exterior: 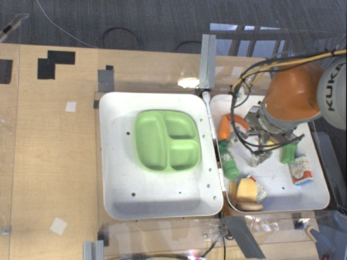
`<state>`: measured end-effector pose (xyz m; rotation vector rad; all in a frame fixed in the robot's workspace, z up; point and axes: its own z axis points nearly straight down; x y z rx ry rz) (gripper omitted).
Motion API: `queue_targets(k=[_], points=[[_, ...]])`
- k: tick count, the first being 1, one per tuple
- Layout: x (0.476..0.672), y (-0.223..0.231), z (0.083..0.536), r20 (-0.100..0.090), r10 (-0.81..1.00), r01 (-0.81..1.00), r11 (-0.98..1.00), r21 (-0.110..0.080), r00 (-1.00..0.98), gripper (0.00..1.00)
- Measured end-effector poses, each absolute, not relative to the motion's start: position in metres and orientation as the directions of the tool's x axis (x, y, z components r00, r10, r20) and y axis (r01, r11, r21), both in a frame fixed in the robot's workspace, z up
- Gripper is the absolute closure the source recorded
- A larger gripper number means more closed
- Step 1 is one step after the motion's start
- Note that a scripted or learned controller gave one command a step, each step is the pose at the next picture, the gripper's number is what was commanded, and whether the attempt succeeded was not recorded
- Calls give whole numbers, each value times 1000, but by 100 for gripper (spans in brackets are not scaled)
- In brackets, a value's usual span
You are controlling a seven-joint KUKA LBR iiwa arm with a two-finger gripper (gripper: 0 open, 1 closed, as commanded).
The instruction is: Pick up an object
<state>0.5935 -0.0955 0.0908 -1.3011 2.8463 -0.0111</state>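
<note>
Gripper (259,157) sits low inside the right bin (320,191), under the orange wrist band. Cannot tell how far the fingers are apart, nor whether anything is between them: cables and the wrist body mask that spot.

Near edge of the view, below and left of the fingers: a yellow block (246,189) lying against a brown roll (249,205) in the bin's front corner.
Left of the fingers, along the bin's dividing wall: a green bottle (229,164), long axis running roughly front to back, its fatter end toward the front.
Right of the fingers: a small green piece (289,152), near upright in the view, and a white and red pouch (301,169), long axis tilted slightly off front to back.
Farther, above and left of the fingers: an orange piece (226,127), partly behind the cables.

No object chosen yet as far as can be judged; nearest candidates are the bottle and the green piece.

Risk: items are crowded against walls, so a finger may land on the wall or on a neighbour and close on nothing. The bottle could roll aside.

The left bin (116,199) holds a green divided tray (166,140), well apart.
</note>
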Motion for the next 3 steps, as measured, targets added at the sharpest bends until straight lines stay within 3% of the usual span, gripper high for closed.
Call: queue_targets(k=[1, 2, 3], points=[[604, -93, 91, -7, -698, -698, 716, -13, -716, 0], [610, -87, 106, -27, -701, -700, 714, -24, -713, 100], [616, -97, 119, -6, -910, -910, 415, -9, -415, 100]])
